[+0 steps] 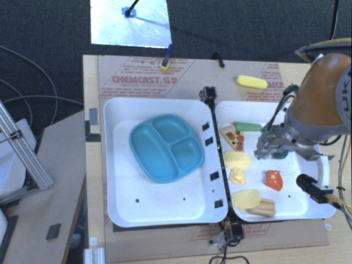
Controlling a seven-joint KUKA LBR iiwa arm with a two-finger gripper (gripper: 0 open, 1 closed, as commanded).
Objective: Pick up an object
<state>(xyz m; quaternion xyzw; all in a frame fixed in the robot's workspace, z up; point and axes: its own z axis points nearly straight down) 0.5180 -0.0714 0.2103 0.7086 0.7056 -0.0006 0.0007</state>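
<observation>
My gripper (268, 146) hangs low over the middle of the right bin (308, 205), under the grey and orange arm. A small teal piece (281, 153) lies right beside it, partly hidden. To its left lie a pizza slice (233, 137) and a green piece (248, 127). Below the gripper sit a red piece (274, 180), a pale yellow piece (236, 159), a small yellow lump (237, 175), a yellow oval (246, 197) and a tan wooden piece (262, 207).
The left bin (124, 202) holds a blue divided plate (166, 147). A yellow oblong toy (252, 82) lies on the cardboard behind the right bin. A black divider (216, 147) runs between the bins.
</observation>
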